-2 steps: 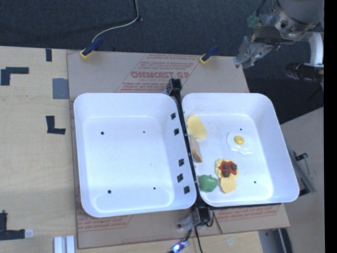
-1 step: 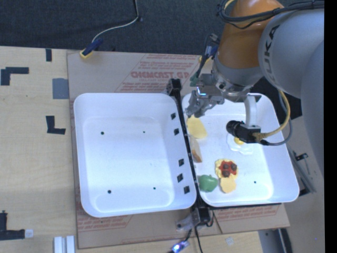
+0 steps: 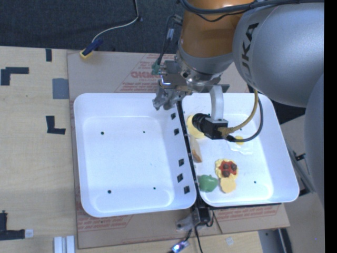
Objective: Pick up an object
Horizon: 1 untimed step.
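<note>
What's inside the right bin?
The right bin holds a green piece, a yellow piece with a red bit on top, a tan piece, and a yellow lump partly covered by the arm. The arm also hides the bin's far side.

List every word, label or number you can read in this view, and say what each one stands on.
"UKA": dark letters running down the grey arm; the start of the word is out of sight.
Red print on the cardboard sheet, far side: too blurred to read.
Red print along the cardboard's near edge: too small to read.
Black marks on the bench, left: plain shapes, not letters.
</note>
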Available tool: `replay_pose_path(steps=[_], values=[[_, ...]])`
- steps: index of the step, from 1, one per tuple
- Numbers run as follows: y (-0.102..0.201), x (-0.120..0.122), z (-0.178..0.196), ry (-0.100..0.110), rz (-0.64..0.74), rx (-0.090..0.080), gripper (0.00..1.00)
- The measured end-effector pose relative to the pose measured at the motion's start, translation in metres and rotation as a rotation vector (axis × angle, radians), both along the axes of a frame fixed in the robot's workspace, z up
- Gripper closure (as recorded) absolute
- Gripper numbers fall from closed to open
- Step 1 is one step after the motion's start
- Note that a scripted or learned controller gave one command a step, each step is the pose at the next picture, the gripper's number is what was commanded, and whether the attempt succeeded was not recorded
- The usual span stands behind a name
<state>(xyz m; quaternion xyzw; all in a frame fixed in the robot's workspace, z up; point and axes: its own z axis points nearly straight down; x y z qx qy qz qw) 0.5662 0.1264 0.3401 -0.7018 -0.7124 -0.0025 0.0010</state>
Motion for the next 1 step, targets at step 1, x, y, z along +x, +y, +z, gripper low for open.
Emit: replay_pose_path(steps=[1], values=[[0.0703, -0.0597, -0.0931, 0.016, -0.005, -0.007, 1.0]])
